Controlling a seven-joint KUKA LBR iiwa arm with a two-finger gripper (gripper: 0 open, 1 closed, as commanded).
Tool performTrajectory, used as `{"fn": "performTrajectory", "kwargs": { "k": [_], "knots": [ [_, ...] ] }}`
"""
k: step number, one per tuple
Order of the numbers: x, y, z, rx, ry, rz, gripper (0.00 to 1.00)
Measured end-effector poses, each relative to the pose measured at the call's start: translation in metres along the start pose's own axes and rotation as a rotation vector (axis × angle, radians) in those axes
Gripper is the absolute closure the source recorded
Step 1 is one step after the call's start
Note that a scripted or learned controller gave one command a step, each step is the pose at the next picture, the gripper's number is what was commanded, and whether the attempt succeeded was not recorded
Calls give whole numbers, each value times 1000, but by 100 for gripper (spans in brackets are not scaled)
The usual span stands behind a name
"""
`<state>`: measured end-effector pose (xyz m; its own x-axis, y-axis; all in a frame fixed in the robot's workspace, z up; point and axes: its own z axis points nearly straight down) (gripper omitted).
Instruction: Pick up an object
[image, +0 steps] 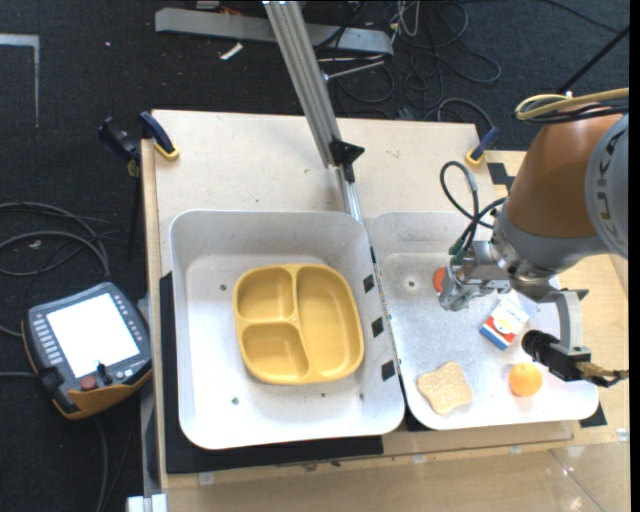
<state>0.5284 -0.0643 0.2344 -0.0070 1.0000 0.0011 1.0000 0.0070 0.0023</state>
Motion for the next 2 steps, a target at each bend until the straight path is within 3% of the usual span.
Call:
{"fn": "performTrajectory", "kwargs": {
  "k": [2],
  "knots": [
    [120,29,6,1,1,-2,100]
  ]
}}
